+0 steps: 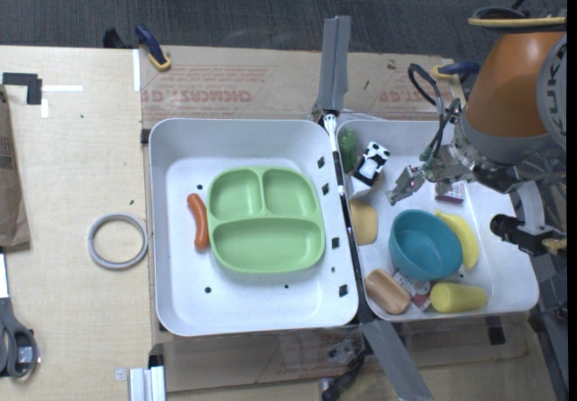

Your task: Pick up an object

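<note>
My gripper (404, 185) hangs over the right bin (514, 296), just above the far-left rim of a blue bowl (425, 244). A black-and-white cow toy (370, 162) lies a little to its upper left. A yellow banana (462, 237) curves along the bowl's right side. In front of the bowl are a yellow cylinder (458, 297) and a tan bun (386, 291). A beige piece (364, 221) rests by the bin's left wall, and a green item (348, 145) sits in the far-left corner. I see nothing held in the gripper.
The left bin (171, 237) holds a green divided plate (267, 219) with an orange sausage (197, 220) to its left. On the bench lie a grey ring (118, 240) and scissors (16, 347). The grey and orange arm (518, 93) covers the right bin's far-right corner.
</note>
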Controlling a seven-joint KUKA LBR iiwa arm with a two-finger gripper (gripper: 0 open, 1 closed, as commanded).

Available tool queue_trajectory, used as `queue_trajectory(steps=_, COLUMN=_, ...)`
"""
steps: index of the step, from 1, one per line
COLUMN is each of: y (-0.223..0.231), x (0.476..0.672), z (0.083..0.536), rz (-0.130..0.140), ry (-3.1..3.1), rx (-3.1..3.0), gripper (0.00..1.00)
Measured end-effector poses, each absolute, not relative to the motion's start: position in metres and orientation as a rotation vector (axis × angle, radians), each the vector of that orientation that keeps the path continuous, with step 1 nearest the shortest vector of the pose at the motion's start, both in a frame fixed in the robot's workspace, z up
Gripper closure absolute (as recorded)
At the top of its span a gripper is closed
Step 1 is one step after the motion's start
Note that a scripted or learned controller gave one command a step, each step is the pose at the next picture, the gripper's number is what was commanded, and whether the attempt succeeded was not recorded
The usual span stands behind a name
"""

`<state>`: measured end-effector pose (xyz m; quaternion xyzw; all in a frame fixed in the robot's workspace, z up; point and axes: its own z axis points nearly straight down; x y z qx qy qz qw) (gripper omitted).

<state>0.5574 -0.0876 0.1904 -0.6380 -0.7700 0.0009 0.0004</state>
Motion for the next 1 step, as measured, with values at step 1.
queue_trajectory(steps=1, y=-0.1068, x=0.5451, z=0.0905, rz=0.002, ry=-2.417, rx=-2.004, gripper=0.00)
